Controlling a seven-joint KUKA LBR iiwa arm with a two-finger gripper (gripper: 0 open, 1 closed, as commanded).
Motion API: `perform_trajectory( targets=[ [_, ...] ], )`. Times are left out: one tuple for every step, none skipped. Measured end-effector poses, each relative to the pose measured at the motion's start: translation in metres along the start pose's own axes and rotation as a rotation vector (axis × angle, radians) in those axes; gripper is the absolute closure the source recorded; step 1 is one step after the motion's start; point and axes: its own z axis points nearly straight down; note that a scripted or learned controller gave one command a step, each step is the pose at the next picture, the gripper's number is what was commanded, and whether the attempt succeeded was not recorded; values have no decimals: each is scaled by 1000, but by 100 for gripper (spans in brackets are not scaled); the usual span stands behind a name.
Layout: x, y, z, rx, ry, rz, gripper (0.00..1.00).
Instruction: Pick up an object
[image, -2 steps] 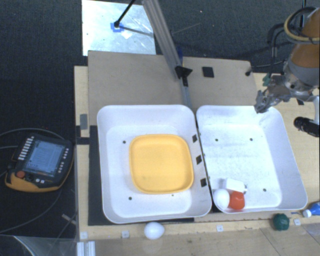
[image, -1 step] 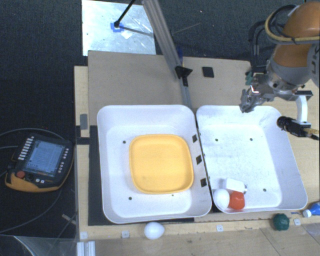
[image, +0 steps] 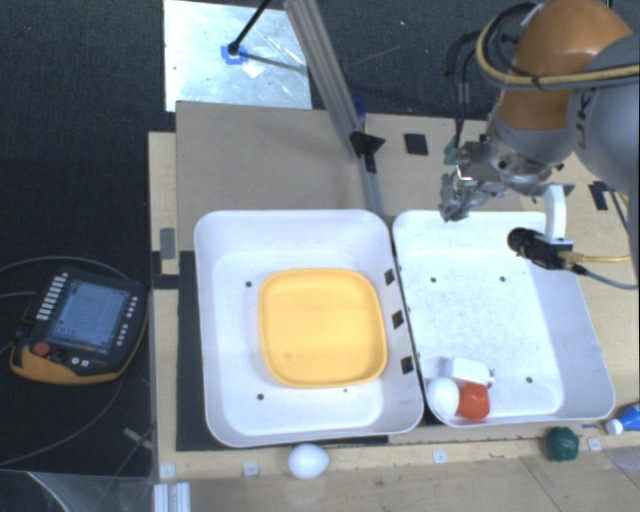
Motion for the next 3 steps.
perform_trajectory(
  targets=[
    [42,2,5,0,0,2,100],
    [91,16,9,0,0,1,100],
    [135,10,14,0,0,1,100]
  ],
)
